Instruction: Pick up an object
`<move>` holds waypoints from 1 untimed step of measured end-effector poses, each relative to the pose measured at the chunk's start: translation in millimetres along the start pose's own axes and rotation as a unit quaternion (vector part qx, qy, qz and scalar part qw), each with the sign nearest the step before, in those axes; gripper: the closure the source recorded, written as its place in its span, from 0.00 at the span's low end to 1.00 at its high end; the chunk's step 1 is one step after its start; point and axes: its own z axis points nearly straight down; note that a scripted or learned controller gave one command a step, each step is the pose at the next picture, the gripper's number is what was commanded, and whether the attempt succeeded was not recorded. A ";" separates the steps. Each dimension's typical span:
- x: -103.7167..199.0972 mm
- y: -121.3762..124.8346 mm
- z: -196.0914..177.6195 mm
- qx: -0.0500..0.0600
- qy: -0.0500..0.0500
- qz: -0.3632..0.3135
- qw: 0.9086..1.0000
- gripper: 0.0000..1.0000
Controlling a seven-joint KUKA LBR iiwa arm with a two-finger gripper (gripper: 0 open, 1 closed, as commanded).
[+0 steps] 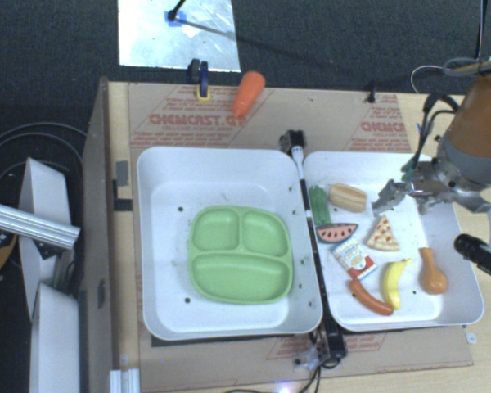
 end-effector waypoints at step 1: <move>17.9 -51.5 88.7 0.004 0.001 0.001 1.000 0.00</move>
